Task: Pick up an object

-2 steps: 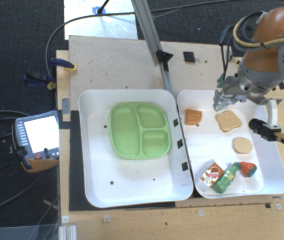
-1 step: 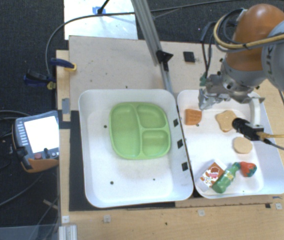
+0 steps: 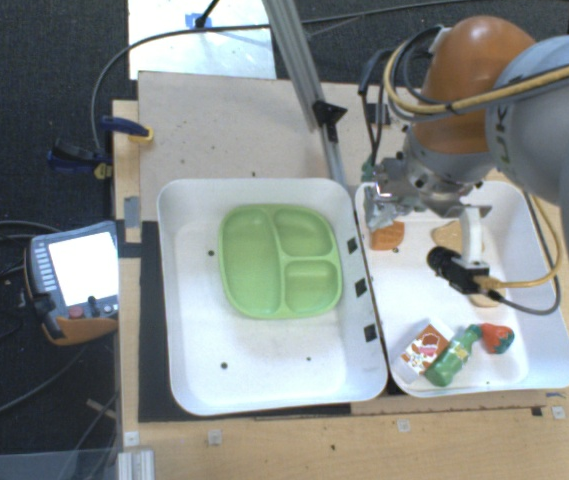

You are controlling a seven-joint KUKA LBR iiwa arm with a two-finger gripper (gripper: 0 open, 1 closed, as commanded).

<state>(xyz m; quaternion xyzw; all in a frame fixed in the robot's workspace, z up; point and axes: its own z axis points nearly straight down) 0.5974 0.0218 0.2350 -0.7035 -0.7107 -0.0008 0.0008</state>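
Bottle and carton lie at the right bin's front. Gripper, its opening impossible to tell, hangs beside an orange piece; best centre over it before closing.

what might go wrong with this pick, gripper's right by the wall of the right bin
1. The gripper is by the left wall of the shallow white right bin; descending, it may strike that wall instead of the small flat orange piece beside it.
2. That piece looks thin and may slide rather than lift.
3. The pale tan piece nearby could get knocked.
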